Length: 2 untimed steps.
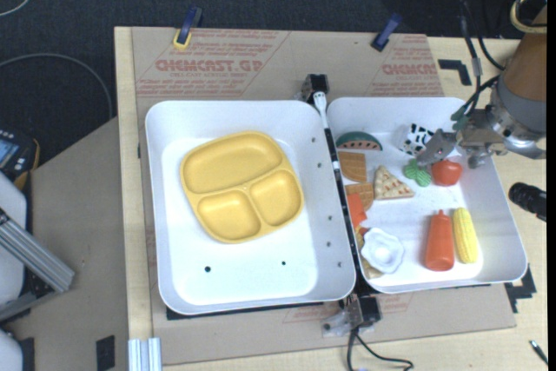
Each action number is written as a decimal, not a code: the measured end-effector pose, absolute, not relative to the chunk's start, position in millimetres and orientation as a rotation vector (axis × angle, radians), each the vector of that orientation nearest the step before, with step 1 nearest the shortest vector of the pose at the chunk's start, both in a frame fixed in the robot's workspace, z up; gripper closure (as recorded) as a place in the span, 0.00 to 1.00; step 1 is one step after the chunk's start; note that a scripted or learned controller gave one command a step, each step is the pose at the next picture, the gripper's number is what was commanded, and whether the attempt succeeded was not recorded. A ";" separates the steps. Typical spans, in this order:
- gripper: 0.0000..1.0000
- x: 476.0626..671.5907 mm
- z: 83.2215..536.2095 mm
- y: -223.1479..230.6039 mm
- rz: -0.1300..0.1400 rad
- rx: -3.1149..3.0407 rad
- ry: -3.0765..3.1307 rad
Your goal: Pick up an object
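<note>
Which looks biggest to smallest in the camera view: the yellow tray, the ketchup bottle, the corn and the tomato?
1. yellow tray
2. ketchup bottle
3. corn, close to the bottle in length but thinner
4. tomato, partly hidden by the gripper

Only readable text is on the brown cardboard sheet point(261, 56) under the two bins: red print "CHEMCAST GP" at its upper left, behind the left bin point(165, 187), with smaller red lines above and below it too fine to read. Same red print repeats at the sheet's upper right, behind the right bin point(504, 213), but partly cut off by that bin's rim, so just "CHEMCAST" is legible there. No readable labels on the toy food, the yellow tray point(241, 185) or the arm.
</note>
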<state>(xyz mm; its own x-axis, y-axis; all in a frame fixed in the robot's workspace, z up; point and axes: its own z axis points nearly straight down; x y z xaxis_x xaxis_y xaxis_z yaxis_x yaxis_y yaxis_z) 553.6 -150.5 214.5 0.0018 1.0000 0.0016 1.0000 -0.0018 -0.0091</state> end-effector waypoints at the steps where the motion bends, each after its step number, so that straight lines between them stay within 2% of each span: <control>1: 0.00 555.8 218.8 -150.6 0.000 -2.221 -2.222; 2: 0.00 558.9 156.6 -149.9 0.006 -2.217 -2.216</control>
